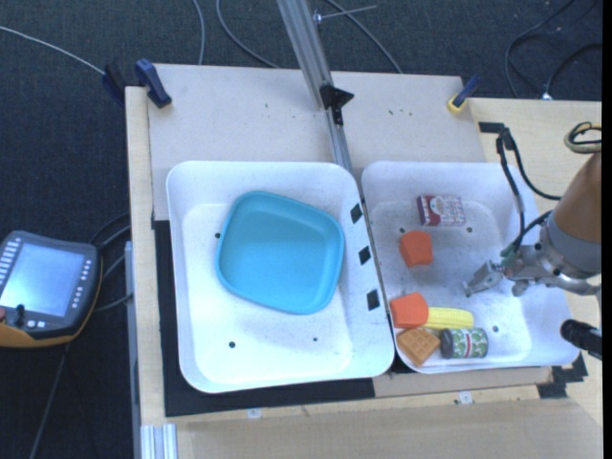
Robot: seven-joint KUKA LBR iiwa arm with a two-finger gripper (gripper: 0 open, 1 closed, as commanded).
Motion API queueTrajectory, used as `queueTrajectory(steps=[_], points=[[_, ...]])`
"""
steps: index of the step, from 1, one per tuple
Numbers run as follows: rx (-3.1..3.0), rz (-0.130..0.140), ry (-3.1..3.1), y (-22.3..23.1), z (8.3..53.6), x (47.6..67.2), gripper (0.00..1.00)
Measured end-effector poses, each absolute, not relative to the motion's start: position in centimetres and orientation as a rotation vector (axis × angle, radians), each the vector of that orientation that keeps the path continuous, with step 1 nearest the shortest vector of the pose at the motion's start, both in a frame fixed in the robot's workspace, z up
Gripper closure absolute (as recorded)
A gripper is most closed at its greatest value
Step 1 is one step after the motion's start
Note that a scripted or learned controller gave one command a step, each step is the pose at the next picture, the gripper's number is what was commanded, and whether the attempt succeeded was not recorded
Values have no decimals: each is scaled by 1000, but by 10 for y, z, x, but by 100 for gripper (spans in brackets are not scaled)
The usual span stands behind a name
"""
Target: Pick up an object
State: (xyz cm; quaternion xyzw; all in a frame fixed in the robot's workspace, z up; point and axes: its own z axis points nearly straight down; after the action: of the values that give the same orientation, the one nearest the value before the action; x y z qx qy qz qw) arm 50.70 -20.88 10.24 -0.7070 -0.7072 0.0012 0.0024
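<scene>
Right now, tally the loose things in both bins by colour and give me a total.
Blue: 1, the plate in the left bin
Orange: 3, the block, the wedge and the waffle piece in the right bin
Yellow: 1, the corn cob
Red and white: 1, the small carton
Dark: 1, the can
Total: 7

Orange block (pixel 416 249), small carton (pixel 440 209), corn (pixel 448 317), can (pixel 464 343) in right bin (pixel 382 185)
</scene>
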Motion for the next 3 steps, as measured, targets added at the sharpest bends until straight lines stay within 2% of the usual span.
queueTrajectory(steps=[1, 2, 3], points=[[-2222, -2, -2223, -209, 116, 509, 100], [-2225, -4, -2225, -211, 170, 500, 100], [-2224, -4, -2225, -212, 214, 501, 100]])
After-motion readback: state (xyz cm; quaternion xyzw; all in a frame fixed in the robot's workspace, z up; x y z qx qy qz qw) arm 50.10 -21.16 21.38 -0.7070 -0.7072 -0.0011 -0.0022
